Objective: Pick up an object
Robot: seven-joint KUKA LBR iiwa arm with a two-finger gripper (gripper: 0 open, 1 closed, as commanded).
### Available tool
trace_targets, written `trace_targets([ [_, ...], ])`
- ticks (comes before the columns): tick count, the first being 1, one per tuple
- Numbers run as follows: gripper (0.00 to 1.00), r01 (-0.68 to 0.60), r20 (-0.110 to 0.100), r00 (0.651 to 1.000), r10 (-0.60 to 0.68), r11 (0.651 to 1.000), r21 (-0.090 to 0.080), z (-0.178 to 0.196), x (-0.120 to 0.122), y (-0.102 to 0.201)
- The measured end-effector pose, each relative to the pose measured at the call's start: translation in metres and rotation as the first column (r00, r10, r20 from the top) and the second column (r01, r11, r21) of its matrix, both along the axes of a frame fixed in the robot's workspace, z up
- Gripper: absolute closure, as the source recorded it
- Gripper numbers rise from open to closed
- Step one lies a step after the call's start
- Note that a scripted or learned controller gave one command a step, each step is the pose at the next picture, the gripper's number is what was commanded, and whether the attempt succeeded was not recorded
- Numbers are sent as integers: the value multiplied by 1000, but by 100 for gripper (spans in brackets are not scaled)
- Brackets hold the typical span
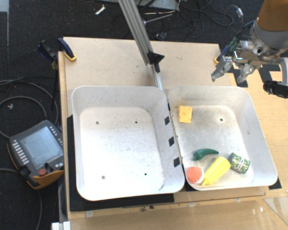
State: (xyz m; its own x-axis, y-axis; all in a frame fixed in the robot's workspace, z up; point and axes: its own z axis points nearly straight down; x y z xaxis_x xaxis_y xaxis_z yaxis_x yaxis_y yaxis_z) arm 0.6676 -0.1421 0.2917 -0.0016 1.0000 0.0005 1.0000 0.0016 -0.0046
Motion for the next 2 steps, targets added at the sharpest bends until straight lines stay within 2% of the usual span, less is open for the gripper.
trace_targets([
  [1, 0, -2, 5, 1000, 2, 1000, -1, 3, 1, 0],
  [2, 0, -2, -1, 1000, 2, 1000, 0, -55, 0, 11],
])
